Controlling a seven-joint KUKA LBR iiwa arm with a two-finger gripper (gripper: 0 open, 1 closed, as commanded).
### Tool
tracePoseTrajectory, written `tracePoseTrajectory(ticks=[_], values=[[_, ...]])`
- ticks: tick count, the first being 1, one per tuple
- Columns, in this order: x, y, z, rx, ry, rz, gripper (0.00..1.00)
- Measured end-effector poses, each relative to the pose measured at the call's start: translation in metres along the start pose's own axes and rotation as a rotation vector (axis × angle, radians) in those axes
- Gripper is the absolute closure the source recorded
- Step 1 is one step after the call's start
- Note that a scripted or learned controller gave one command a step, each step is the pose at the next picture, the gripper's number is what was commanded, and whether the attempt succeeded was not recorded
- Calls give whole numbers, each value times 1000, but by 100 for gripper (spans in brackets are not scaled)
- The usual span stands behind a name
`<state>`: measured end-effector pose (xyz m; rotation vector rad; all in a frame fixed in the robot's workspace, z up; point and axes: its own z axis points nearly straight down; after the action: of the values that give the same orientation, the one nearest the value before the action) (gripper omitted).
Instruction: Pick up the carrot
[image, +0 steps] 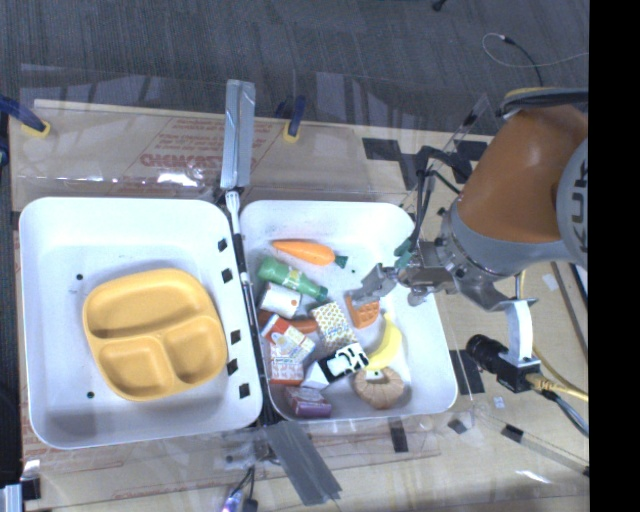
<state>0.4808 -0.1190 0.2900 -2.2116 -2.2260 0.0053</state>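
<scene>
The carrot (302, 252) lies loose near the far edge of the right bin (432, 352), clear of the toy clutter, while the gripper (372, 284) hovers just beside it, fingers apparently parted and empty, presumably lining up a grasp.

Reaching in from the right, arm (520, 190) bent low, orange band up top, wrist angled leftward, gripper (372, 286) hanging at the end, pointing down-left.
</scene>
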Motion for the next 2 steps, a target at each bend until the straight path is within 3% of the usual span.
tracePoseTrajectory(ticks=[1, 2], values=[[-4, -4, 24, 0, 0, 150, 0], [-3, -5, 86, 4, 1, 352, 0]])
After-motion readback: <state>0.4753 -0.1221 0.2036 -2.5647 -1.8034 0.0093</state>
